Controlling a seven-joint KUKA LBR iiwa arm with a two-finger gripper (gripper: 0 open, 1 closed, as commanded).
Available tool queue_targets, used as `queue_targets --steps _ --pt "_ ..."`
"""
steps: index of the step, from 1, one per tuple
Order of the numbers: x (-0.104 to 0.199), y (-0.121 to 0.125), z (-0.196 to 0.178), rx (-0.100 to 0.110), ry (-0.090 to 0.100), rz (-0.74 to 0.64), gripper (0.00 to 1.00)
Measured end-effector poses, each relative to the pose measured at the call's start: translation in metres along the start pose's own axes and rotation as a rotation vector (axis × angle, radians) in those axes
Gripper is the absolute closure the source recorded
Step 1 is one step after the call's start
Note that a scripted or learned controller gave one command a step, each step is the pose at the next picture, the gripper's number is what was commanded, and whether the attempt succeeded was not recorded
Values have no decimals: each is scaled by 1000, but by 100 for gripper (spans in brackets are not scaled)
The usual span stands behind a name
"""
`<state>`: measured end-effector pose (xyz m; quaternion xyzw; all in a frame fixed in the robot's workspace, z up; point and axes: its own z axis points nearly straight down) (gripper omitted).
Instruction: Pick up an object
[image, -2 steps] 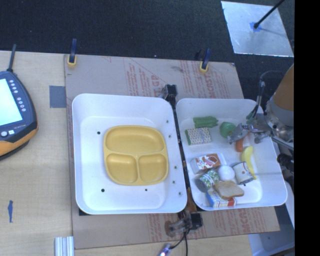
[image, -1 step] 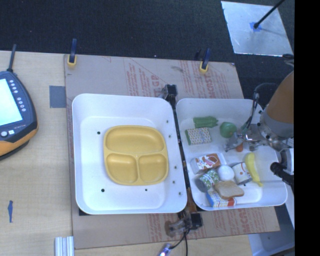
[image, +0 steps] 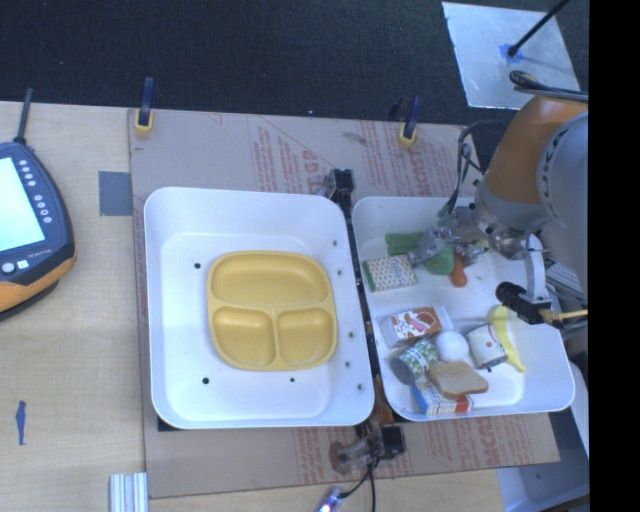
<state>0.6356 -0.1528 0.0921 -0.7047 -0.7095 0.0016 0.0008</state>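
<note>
A robot arm (image: 545, 165) of smooth grey casing, with a broad rounded orange band above its wrist. The grey shell looks glossy and curved, like moulded metal or plastic. Thin dark cables loop beside the wrist on its left side. Below the wrist sits a compact head of silver-grey metal parts, small and angular, with darker fittings among them. The gripper (image: 440, 243) at the end is a cluster of grey metal, its detail too small to make out.
</note>
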Motion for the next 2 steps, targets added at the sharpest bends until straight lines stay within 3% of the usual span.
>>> queue_targets --steps 1,2 --pt "-1 2 -14 -5 -1 -3 100" --pt "110 -18 -138 -1 2 2 100"
